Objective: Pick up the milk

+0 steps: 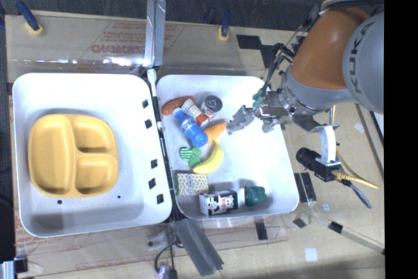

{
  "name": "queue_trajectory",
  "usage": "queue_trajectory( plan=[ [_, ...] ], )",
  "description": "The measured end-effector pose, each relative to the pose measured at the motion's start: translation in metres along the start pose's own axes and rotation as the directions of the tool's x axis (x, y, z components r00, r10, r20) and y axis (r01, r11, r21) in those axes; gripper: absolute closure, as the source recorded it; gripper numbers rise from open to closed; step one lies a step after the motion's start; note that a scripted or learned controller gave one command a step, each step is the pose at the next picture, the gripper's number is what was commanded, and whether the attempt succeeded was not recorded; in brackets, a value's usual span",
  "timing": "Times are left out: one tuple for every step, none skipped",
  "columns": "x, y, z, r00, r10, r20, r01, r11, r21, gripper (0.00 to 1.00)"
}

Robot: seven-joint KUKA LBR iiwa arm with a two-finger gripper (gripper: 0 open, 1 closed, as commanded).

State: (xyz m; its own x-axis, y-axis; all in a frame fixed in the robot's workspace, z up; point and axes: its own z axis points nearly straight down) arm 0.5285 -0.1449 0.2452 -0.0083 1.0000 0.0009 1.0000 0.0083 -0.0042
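The right bin [277, 160] is holding a blue bottle [192, 129], banana [210, 160], carrot [216, 130], can [212, 104] and the milk [217, 203], while the left bin [85, 219] is holding a yellow tray [72, 154]. The milk, a cow-patterned carton, is lying sideways near the front wall. The arm is reaching in from the right, its tool [236, 121] hovering released above the carrot.

left bin: yellow tray [73, 155] | right bin: banana [210, 160], blue bottle [191, 129] (lying flat)

Black-and-white cow-patterned milk [217, 203], blue bottle [192, 131], yellow banana [210, 161], yellow tray [72, 155]
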Motion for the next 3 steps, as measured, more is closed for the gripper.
queue_trajectory(
  plan=[
    [-0.066,-0.053,0.117,1.000,-0.023,0.000,0.023,1.000,0.000,0.00],
    [-0.065,-0.052,0.107,1.000,-0.030,0.001,0.030,1.000,-0.001,1.00],
    [-0.018,-0.051,0.021,0.995,0.097,0.000,-0.097,0.995,-0.002,1.00]
  ],
)
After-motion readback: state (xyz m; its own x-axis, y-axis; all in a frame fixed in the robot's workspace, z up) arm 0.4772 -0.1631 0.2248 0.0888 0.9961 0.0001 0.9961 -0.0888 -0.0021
